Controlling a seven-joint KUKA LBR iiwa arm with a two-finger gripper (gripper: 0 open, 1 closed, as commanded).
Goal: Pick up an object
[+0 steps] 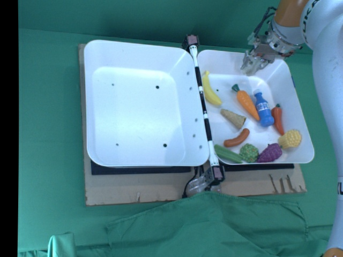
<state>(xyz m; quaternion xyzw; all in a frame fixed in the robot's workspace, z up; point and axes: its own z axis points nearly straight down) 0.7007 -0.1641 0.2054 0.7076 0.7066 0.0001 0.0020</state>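
gripper (254, 66) above right bin (303, 111), seemingly empty

The grey arm's two-finger gripper (254, 64) hangs above the far corner of the right shallow white bin (300, 98), which holds a yellow toy banana (211, 90), orange plastic carrot (246, 102) and blue bottle (262, 108).

Two white bins (142, 52) sit on a brown cardboard sheet (161, 189) over green cloth (48, 116). The left one has small dark dots. The right holds a yellow banana (210, 90), orange carrot (246, 103), blue bottle (262, 108), tan cone (233, 118), red-orange sausage (236, 138), green cucumber (228, 154), purple grapes (269, 153) and yellow corn (290, 138). The arm (324, 31) is grey with an orange band.
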